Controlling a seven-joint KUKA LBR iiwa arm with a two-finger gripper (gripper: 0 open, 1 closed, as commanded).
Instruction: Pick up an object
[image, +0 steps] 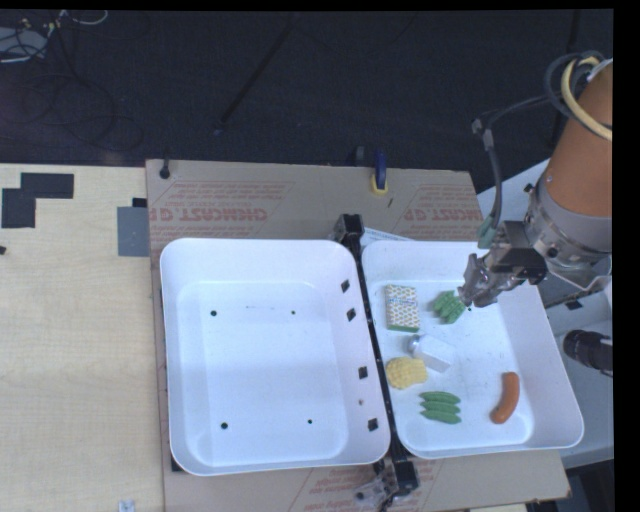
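The right bin (545, 330) holds several small objects. A green broccoli-like piece (447, 307) lies near its back middle, and my gripper (474, 289) hangs right beside it, at its right edge. A green-and-white patterned block (402, 307) lies to the left of it. A clear small piece (432, 351) and a yellow round piece (406, 373) sit nearer the front. Green pea pods (440, 406) and an orange sausage (505, 398) lie near the front wall. Whether the fingers touch the green piece is unclear.
The left bin (260, 355) stands next to the right one, with black clips (362, 372) along the shared wall. Both bins rest on a cardboard sheet (250, 205). Cables (500, 120) hang by the arm at the right.
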